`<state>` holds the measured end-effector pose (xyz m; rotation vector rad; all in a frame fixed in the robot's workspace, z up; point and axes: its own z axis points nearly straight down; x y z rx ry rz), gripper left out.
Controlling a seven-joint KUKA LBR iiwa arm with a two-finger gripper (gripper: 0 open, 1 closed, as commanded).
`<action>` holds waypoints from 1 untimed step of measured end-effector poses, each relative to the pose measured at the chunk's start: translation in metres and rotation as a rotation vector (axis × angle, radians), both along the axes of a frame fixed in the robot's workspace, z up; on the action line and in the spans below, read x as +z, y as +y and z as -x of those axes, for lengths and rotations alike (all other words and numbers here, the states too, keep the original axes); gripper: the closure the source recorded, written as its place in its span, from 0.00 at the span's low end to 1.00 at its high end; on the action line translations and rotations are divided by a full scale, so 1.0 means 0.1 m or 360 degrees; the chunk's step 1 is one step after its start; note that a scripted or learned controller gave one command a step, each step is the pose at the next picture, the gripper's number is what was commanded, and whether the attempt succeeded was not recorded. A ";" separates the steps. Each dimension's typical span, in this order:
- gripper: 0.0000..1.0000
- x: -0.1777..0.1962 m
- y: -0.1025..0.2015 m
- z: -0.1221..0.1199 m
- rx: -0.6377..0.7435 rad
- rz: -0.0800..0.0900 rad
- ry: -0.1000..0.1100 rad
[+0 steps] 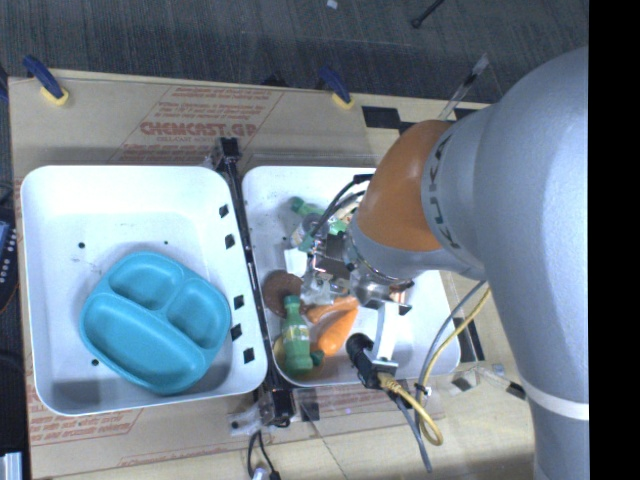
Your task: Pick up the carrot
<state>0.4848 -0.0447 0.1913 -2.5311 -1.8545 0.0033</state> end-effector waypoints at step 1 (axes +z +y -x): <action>1.00 -0.80 -0.50 -0.04 0.0948 -0.0004 0.0008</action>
